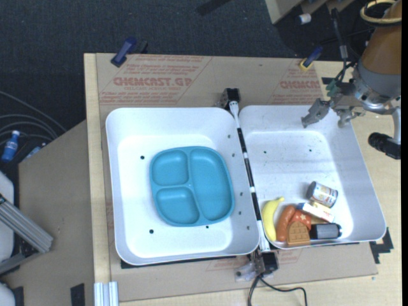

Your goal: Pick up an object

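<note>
My gripper (329, 115) hangs over the far edge of the right bin (299, 152), fingers spread apart and nothing between them. Well in front of it, in the bin's near right corner, lies a small pile: a little can (322, 194) on its side, a yellow banana (271, 215), an orange-red toy (294, 223), a white bar (317, 211) and a dark block (326, 231). The gripper stands far from all of them.
The left bin (127, 145) holds a blue divided plate (190, 185). A black hinge strip (243, 158) runs between the bins. Blue clamps (123, 51) sit at the board's far corners. Cables lie off the bench at left.
</note>
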Motion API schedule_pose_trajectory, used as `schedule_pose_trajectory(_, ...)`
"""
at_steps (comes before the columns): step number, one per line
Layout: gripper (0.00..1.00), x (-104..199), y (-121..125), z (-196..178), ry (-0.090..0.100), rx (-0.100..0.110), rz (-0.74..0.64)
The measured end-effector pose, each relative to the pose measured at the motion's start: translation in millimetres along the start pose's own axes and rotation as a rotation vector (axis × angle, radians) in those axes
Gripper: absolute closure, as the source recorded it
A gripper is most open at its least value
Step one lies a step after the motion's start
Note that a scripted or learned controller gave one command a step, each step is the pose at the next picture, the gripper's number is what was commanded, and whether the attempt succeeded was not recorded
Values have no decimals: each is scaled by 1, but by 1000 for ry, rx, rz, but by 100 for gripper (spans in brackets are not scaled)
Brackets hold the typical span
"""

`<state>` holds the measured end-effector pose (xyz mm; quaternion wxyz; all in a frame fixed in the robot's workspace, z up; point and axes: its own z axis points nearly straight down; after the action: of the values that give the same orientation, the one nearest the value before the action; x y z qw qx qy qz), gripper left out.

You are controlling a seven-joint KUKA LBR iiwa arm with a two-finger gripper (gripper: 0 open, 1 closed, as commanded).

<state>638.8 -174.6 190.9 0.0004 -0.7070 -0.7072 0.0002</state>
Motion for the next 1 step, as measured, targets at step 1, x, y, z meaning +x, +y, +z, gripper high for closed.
schedule_pose_trajectory(1,0,4,-54,107,0,1,0)
